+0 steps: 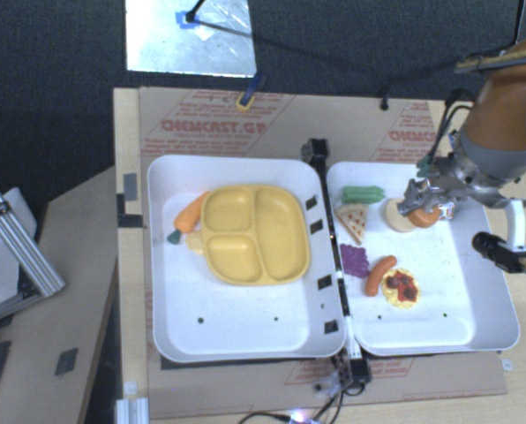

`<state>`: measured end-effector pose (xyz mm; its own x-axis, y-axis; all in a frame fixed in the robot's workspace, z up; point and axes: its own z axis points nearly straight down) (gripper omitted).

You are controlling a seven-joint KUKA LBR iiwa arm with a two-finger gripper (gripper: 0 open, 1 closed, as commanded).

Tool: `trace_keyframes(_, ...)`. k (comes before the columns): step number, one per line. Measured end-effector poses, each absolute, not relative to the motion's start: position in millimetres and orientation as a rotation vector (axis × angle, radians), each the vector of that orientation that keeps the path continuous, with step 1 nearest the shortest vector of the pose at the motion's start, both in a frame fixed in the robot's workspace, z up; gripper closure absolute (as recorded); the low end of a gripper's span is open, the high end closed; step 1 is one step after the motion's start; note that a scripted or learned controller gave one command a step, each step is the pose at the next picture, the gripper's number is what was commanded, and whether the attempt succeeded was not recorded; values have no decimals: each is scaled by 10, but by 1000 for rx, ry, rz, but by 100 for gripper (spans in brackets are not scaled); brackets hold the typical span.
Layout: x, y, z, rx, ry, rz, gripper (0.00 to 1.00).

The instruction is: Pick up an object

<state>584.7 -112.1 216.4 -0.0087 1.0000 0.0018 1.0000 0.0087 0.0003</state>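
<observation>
The end effector [424, 203] hangs low at the right white bin's [484, 325] far edge, right over a small orange-and-cream toy food piece [408, 218] — probably its pick. Whether it grips that piece, I cannot tell. Close by toward the bin's inner wall lie a green toy pickle [363, 194] and a pizza slice [352, 222]; they crowd the approach. Purple grapes [355, 260], a red sausage [380, 274] and a yellow, red-topped piece [402, 288] sit nearer mid-bin. The left white bin [245, 334] carries a yellow divided plastic plate [250, 234] with an orange toy carrot [191, 212] at its far-left corner — out of the way.
</observation>
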Motion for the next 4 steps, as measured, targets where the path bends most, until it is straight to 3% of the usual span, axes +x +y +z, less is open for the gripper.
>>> trace_keyframes(3,5710,496,2215,-2210,-2231,-2,100)
trace_keyframes(4,5479,966,2332,-2209,-2231,-2,100)
